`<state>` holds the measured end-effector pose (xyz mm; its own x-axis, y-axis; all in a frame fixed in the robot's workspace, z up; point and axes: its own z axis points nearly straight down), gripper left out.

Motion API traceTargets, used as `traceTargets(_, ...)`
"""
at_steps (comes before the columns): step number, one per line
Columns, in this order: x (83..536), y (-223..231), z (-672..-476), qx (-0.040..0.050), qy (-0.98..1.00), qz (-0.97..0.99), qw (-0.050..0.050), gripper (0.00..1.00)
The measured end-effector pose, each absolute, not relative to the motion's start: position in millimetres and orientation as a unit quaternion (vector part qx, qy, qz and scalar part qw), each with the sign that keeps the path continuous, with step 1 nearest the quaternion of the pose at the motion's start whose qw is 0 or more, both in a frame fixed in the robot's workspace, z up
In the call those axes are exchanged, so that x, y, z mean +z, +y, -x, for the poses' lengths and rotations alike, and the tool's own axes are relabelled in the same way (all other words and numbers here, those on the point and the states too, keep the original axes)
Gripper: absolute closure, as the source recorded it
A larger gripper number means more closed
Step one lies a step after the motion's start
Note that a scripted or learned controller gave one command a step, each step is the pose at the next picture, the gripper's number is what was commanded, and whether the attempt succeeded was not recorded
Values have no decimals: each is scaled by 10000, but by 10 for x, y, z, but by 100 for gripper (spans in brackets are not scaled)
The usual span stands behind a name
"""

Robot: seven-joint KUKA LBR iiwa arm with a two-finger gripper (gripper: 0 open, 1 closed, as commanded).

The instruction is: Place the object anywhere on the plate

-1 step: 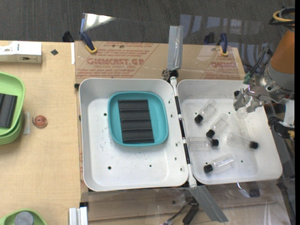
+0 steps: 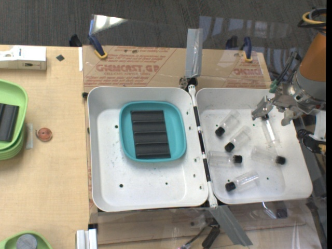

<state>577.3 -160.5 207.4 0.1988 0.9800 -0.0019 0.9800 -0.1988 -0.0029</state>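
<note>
A teal plate [image 2: 153,131] with a black ridged insert lies in the left white bin [image 2: 104,180]. Several clear vials with black caps are scattered in the right white bin [image 2: 290,188], among them one vial [image 2: 243,181] near the front and another vial [image 2: 227,124] toward the back. My gripper [image 2: 273,115] hovers over the right bin's back right part, its fingers spread open. A clear vial [image 2: 268,130] lies just below the fingertips, and I see nothing pinched between them.
A cardboard sheet [image 2: 135,66] stands behind the bins with clamps on it. On the wooden bench to the left are a green tray [image 2: 14,134], a small reddish disc [image 2: 44,134] and a white box [image 2: 23,57]. A raised divider [image 2: 199,139] separates the bins.
</note>
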Motion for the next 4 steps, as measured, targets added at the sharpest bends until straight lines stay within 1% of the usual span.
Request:
traceTargets(1, 2277, -2040, -5862, 13, -6414, 7672, 2, 0)
traceTargets(2, 3484, -2120, -5677, 16, -6492, 7606, 3, 0)
traceTargets(3, 2996, -2134, -5601, 24, -6215, 7834, 14, 0)
traceTargets(4, 4402, -2151, -5626, 16, -6024, 7982, 2, 0)
